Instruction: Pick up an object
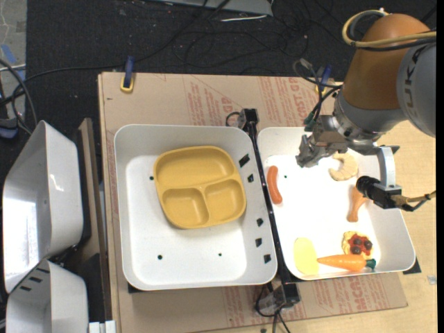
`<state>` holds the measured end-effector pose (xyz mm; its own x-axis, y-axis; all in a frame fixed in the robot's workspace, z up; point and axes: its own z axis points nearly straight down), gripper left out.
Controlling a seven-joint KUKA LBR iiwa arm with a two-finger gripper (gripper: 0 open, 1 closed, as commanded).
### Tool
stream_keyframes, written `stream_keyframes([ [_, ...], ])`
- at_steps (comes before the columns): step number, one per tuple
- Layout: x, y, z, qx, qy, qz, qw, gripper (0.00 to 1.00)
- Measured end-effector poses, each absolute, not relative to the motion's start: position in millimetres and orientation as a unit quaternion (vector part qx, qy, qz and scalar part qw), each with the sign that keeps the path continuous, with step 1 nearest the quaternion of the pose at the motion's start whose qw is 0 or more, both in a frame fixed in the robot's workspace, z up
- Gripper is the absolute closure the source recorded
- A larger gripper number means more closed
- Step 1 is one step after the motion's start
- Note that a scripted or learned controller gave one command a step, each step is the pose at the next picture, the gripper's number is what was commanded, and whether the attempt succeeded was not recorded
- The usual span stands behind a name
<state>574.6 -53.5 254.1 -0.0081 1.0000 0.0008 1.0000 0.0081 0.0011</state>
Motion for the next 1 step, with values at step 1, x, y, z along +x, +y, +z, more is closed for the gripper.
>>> stream_keyframes([
  [1, 589.5, 2.0, 257.8, 0.704, 0.71, 0.0012, 0.0, 1.0],
])
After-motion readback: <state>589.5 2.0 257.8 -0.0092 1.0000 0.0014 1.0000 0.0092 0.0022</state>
